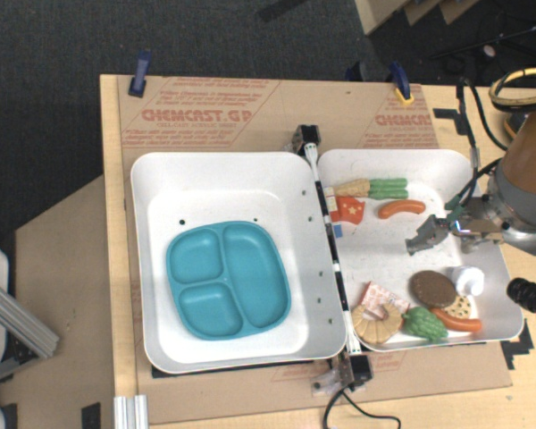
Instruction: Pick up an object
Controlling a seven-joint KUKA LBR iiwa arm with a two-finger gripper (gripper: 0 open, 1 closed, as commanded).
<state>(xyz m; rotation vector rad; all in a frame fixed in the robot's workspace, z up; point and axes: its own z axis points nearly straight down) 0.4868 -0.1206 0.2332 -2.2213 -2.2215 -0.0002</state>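
Observation:
My gripper (pixel 426 237) hangs over the middle of the right bin (pixel 386 162), reaching in from the right. Its dark fingers point left and down, with nothing visible between them. Toy foods lie around it: a corn and green vegetable piece (pixel 372 188) and a red sausage (pixel 402 208) at the back, a red-orange piece (pixel 349 209) by the left wall. A brown round patty (pixel 431 288) sits just below the gripper, with a green piece (pixel 424 323), a tan round piece (pixel 376 327) and a pink wrapper-like piece (pixel 378 300) at the front.
The left bin (pixel 161 186) holds a teal divided plate (pixel 229 278). A white round item (pixel 470 281) and an orange sausage-like piece (pixel 461 321) lie at the right bin's front right. Blue clamps (pixel 140 72) hold the cardboard bench top.

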